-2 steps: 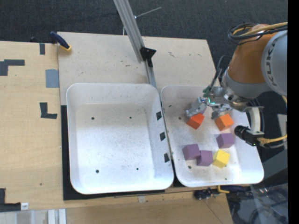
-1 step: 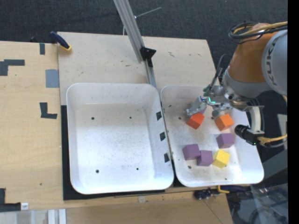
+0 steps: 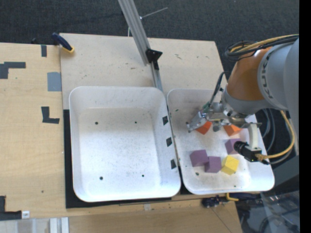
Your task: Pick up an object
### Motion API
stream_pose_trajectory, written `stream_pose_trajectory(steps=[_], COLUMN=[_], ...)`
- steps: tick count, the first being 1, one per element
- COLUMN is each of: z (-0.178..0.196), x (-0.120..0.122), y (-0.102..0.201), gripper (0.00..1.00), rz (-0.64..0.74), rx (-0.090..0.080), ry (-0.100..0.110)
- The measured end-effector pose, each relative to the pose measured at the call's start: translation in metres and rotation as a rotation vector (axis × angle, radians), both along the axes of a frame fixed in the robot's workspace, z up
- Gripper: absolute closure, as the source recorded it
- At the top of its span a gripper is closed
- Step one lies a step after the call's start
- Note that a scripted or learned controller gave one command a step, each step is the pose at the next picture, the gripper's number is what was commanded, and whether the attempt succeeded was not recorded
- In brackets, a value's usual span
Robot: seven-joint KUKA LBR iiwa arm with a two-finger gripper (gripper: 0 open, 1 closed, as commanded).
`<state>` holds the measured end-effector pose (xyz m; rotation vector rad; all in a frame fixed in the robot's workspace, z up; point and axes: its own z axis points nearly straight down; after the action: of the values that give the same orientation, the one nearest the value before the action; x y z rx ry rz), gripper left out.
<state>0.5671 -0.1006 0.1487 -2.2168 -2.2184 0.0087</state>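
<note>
My gripper (image 3: 197, 124) is low over the right bin (image 3: 252, 181), in its upper middle part. An orange block (image 3: 205, 127) lies right at the gripper's tip, partly covered by it. A second orange block (image 3: 233, 128) peeks out from under the wrist to the right. Toward the bin's front lie two purple blocks (image 3: 198, 157) (image 3: 213, 164) touching each other, and a yellow block (image 3: 231, 165) beside them. A third purple block (image 3: 230, 145) sits near the black cable fitting.
The left bin (image 3: 77, 130) stands beside the right one, sharing a raised wall. A slanted metal rail (image 3: 138, 28) crosses the bench behind the bins. Cables (image 3: 272, 152) hang off the arm at the right bin's edge.
</note>
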Motion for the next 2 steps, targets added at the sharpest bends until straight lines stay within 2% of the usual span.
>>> stream_pose_trajectory(steps=[1, 2], z=[-0.055, -0.042], x=[-0.002, -0.001], y=[0.001, 0.002], gripper=[0.00, 1.00], rz=[0.000, 0.002], rx=[0.000, 0.001], ry=[0.000, -0.004])
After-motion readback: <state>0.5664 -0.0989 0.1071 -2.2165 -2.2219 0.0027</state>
